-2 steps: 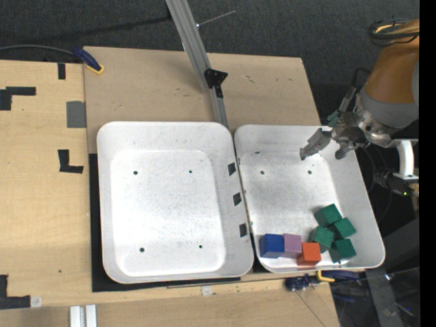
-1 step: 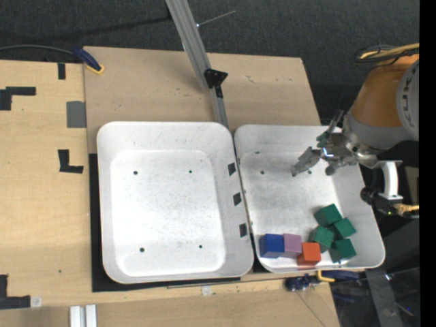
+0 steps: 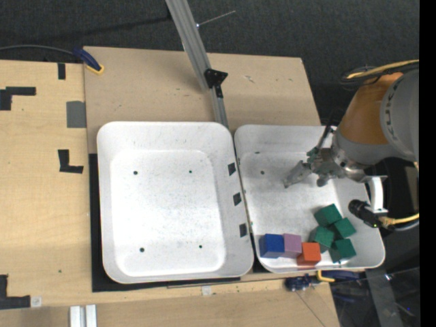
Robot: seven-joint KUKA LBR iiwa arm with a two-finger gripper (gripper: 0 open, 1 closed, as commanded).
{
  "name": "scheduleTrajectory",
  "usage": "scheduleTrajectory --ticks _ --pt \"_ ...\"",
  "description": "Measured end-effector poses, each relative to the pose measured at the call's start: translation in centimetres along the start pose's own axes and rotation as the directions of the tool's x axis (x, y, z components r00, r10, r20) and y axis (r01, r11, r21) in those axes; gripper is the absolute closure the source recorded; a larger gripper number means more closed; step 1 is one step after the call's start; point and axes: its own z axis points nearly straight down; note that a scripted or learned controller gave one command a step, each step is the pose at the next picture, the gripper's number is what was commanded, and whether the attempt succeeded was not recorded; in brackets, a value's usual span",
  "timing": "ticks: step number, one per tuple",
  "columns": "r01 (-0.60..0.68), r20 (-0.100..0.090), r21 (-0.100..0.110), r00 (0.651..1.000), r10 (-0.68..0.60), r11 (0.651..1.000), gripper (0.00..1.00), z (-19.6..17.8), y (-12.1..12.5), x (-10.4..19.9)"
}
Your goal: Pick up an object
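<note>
While my end effector (image 3: 300, 176) hangs mid-right with nothing visible between its fingers, their spread unclear, the blocks (image 3: 320, 240) lie lower right in the right bin (image 3: 272, 148), none picked yet.

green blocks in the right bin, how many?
4, clustered near the right bin's near-right corner. Tightly packed, so another may hide among them.

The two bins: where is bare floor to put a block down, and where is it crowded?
The left bin has a bare floor from wall to wall. In the right bin, the far left part is free, up to the tool. Its near right corner is crowded: blue block, orange block, green blocks.
</note>
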Motion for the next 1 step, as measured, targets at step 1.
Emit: scheduleTrajectory --ticks 1 --pt "0.002 0.0 -0.005 1.0 -0.002 1.0 1.0 -1.38 0.18 0.1"
